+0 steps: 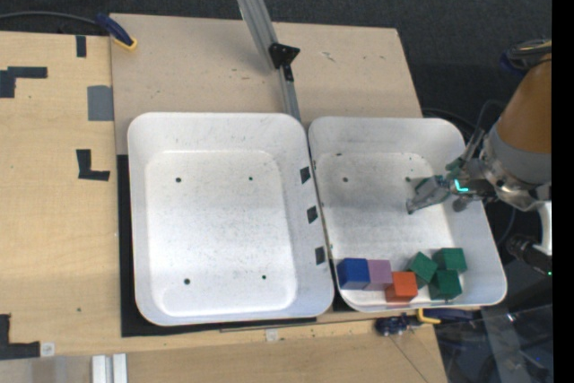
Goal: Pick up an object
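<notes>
Near edge of right bin [359,134]: blue cube [353,273], purple, orange [404,284], green cubes clustered | farther back — gripper [420,195] above bare floor, fingers spread, grasping nothing | blocks lie toward the viewer from it — well apart.

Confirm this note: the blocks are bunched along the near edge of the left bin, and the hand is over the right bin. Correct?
Not quite. The blocks are bunched along the near edge of the right bin, not the left bin. The camera view shows it. The hand is over the right bin, as noted.
</notes>
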### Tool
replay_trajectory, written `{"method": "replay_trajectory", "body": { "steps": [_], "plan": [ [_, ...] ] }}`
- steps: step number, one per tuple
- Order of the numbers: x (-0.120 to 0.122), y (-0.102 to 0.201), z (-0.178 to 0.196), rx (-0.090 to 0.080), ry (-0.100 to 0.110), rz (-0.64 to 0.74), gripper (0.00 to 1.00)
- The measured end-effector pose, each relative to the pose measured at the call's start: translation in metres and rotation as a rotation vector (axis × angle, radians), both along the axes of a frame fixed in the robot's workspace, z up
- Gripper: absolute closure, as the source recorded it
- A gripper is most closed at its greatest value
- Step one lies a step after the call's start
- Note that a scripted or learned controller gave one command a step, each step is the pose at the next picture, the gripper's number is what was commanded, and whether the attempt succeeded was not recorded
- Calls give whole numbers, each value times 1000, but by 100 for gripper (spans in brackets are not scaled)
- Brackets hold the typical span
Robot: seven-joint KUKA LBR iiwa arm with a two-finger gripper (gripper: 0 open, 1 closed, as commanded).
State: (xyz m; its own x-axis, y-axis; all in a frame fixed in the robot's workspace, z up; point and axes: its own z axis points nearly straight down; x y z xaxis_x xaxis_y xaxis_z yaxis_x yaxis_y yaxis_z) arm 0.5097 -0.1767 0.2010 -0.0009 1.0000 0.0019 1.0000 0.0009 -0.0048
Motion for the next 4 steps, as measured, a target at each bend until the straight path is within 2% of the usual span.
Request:
{"method": "replay_trajectory", "body": {
  "steps": [1, 3, 4],
  "plan": [
    [1, 0, 2, 0, -3, 1, 0],
    [12, 11, -100, -1, 2, 2, 0],
    [11, 12, -110, -2, 0, 0, 0]
  ]
}}
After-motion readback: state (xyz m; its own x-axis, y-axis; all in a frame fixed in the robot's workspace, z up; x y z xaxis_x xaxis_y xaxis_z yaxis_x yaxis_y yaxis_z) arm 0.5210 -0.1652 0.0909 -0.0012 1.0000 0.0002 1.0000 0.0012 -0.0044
